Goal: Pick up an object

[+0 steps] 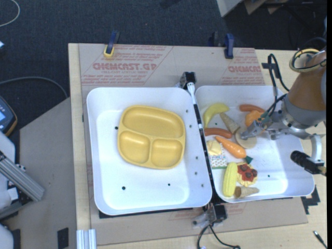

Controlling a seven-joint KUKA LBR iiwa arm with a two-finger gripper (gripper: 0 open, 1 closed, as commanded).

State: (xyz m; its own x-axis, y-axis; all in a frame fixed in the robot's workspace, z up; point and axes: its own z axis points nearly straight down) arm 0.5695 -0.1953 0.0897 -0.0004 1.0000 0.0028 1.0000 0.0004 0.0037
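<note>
The right bin (275, 162) holds several toy foods: a yellow banana (215, 109), a red sausage (218, 133), an orange carrot (233, 149), a corn cob (230, 173), a cheese wedge (218, 161) and a red and yellow piece (248, 174). My gripper (251, 133) reaches in from the right and sits low over the bin's middle. It is beside a small orange piece (252, 117) and just over a tan round piece (244, 140). Nothing visibly hangs from it.
The left bin (104, 165) carries a yellow divided plate (152, 137). An orange-red sausage (251, 108) lies near the right bin's far wall. The arm's orange band (308, 90) stands over the right rim. A black clip (188, 79) sits between the bins at the back.
</note>
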